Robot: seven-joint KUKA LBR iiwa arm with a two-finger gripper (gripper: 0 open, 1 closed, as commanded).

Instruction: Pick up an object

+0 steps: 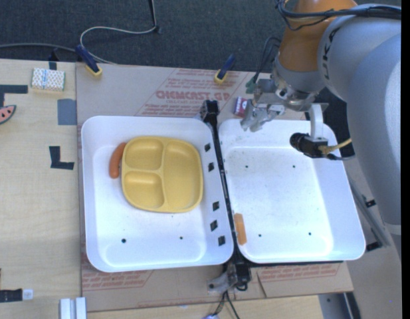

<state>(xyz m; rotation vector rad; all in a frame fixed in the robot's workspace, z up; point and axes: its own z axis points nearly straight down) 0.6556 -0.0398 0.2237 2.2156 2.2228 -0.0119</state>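
A yellow divided plate [162, 174] lies in the left bin [98, 244]. An orange sausage-shaped piece [115, 161] rests against the plate's left side. A small orange carrot-like piece [240, 228] lies at the near left edge of the right bin [337, 244]. My gripper [256, 120] hangs over the far left corner of the right bin, above its rim, well away from all three objects. Nothing shows between its fingers.
A black divider with clips [216, 178] runs between the two bins. A small wrapped item [242, 105] lies on the cardboard behind the right bin. Blue and yellow clamps [224, 68] hold the cardboard's far edge. The grey arm [371, 65] covers the right side.
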